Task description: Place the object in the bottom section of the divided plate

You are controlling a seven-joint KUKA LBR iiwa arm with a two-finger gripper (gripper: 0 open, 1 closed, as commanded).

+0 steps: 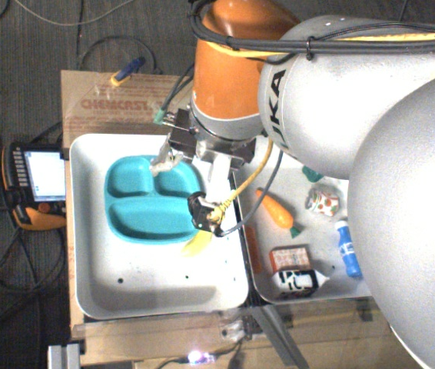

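A teal divided plate [144, 217] lies in the left bin [156, 290], with two small sections at the top and one wide section at the bottom. A yellow, banana-like object [197, 243] lies at the plate's lower right rim, partly on the bin floor. My gripper [162, 162] hangs over the plate's upper right section, just under the orange wrist band. I see nothing held in it. The arm hides the plate's right edge.
The right bin [310, 294] holds an orange carrot [275, 210], a white ball with coloured patches [323, 202], a blue tube [346, 250], a brown box [290, 256] and a black-and-white item [298, 281]. A handheld pendant [37, 183] sits left of the bench.
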